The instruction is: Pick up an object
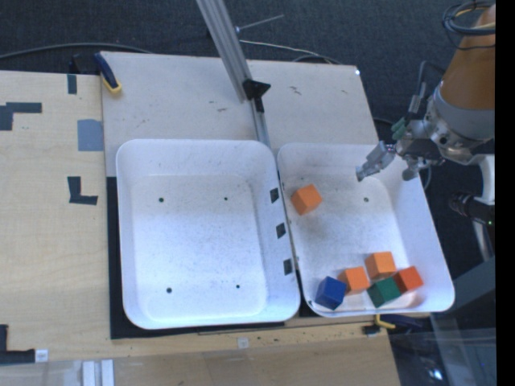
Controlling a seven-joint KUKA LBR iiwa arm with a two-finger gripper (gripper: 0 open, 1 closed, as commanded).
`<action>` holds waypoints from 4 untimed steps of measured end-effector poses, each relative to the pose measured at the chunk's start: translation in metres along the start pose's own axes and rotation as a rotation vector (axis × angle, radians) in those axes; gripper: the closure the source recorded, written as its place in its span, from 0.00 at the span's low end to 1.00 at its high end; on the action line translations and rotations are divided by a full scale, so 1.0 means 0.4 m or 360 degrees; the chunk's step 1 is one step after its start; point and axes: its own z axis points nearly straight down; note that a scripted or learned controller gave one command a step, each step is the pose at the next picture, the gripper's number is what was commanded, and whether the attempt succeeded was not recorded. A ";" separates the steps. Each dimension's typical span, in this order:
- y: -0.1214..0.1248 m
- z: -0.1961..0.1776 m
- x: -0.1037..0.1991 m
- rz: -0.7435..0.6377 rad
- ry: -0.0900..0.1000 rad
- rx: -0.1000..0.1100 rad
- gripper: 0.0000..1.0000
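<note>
— How do we rate the light?

— We see even, fairly bright light from above. The 2 white bins [201, 155] come out pale, close to washed out, with no hard glare.

— Shadows?

— Soft ones. The lone orange cube [306, 199] casts a faint grey smudge toward the near side, and the metal post [229, 43] barely shades the bench [48, 215].

— Sharpness?

— Moderate at best. We find edges slightly soft, the arm [471, 71] at the right blurred, and the dark floor at the far side grainy.
</note>
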 end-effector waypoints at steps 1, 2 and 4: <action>-0.192 0.249 0.113 0.0001 0.0007 0.0022 0.00; -0.202 0.494 0.043 0.0005 0.0000 0.0009 0.00; 0.126 0.487 0.094 -0.0004 -0.0001 -0.0005 0.00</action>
